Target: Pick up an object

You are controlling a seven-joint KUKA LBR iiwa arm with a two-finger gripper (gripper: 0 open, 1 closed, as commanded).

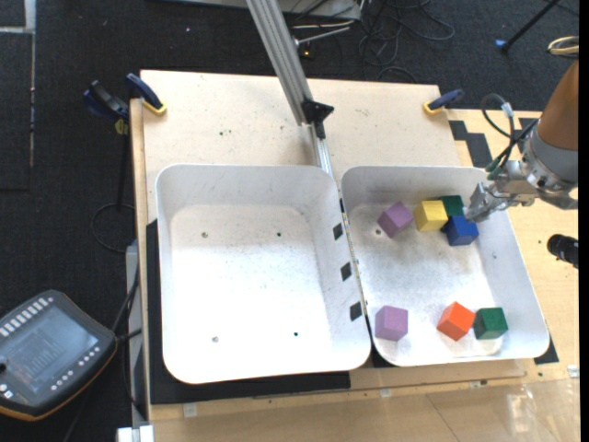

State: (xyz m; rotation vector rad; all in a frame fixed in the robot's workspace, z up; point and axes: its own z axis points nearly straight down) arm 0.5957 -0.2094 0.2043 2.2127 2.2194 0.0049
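The right bin (515,274) holds several cubes. Along its far side stand a purple cube (396,219), a yellow cube (430,215), a dark green cube (452,205) and a blue cube (461,232), the last three close together. Near its front edge lie a second purple cube (391,322), an orange cube (455,321) and a green cube (490,322). My gripper (479,208) reaches in from the right and hangs low at the bin's far right, right beside the blue and dark green cubes. I see no cube lifted off the bin floor.
The left bin (184,210) lies beside the right one, with a ridge between them. A slanted metal rail (281,49) runs from the top down to the bins' far edge. Clamps (147,95) sit at the board's far corners. A teach pendant (46,353) lies at the lower left.
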